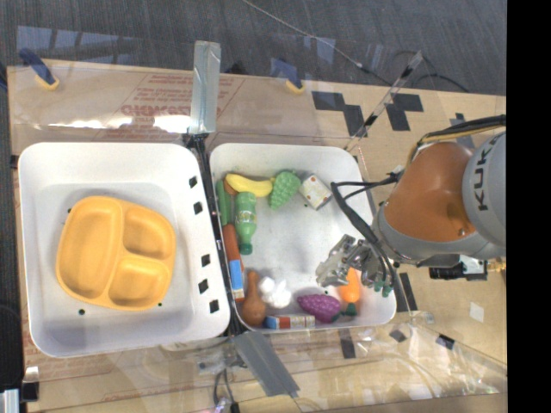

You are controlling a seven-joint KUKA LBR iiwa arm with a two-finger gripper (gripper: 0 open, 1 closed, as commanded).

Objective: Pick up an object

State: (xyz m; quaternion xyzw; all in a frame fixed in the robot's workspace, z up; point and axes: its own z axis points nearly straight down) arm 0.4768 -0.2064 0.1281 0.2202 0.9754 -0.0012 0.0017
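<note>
Near the lower right corner of the right bin [258, 155], the gripper [347, 266] hangs low over the bin floor; whether it is spread or closed cannot be told from this view. One orange carrot-like toy [350, 290] lies just beside it, touching or nearly so. One purple grape bunch [318, 306] sits next to that, against the front wall. Further left are one white fluffy piece [275, 291], one brown toy [251, 306] and one marker-like stick [288, 322]. Along the left wall stand one green bottle [245, 221] and one slim orange-and-blue tube [233, 261]. At the back are one yellow banana [248, 183], one green leafy toy [284, 188] and one pale block [315, 192]. The left bin [43, 166] holds one yellow divided plate [115, 251]. Both bins rest on a cardboard-covered table [112, 101], with grey carpet [129, 7] beyond.
</note>
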